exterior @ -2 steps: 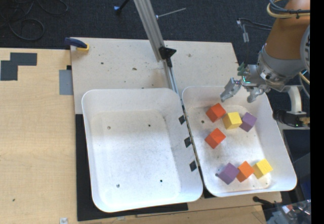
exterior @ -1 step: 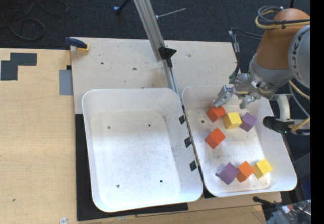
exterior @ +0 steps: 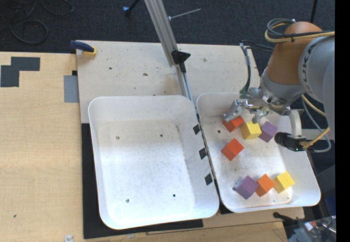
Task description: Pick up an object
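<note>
Three blocks [exterior: 265,184] hug right bin's [exterior: 306,197] near rim.

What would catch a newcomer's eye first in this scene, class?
The coloured blocks in the right bin: an orange, a yellow and a purple block cluster under the gripper at the bin's far end. Beside it lies the large left bin.

two white bins: the left bin [exterior: 104,126] and the right bin [exterior: 306,181]. in the right bin lie seven blocks. three are orange: one [exterior: 233,123] at its far end, one [exterior: 232,148] in the middle, one [exterior: 265,184] near its front. two are yellow [exterior: 251,130] [exterior: 284,181]. two are purple [exterior: 268,131] [exterior: 246,187].
</note>
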Controlling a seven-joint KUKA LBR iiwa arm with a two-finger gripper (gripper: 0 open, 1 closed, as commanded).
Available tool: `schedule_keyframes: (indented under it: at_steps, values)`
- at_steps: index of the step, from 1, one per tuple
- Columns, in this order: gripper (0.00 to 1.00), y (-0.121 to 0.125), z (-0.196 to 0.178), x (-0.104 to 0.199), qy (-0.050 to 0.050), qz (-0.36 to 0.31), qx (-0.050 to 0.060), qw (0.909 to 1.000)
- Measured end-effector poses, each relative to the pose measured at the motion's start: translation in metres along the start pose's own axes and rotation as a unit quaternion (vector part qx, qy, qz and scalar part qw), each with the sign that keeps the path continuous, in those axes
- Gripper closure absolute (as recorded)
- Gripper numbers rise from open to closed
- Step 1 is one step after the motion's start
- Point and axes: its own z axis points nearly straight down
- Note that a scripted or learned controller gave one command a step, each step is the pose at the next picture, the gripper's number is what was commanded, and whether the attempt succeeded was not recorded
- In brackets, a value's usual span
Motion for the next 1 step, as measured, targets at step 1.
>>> schedule_keyframes:
  at_steps: [1]
  values:
    - [0.00,0.0056,0.0282,-0.0020,-0.003,0.001,-0.012,0.9999]
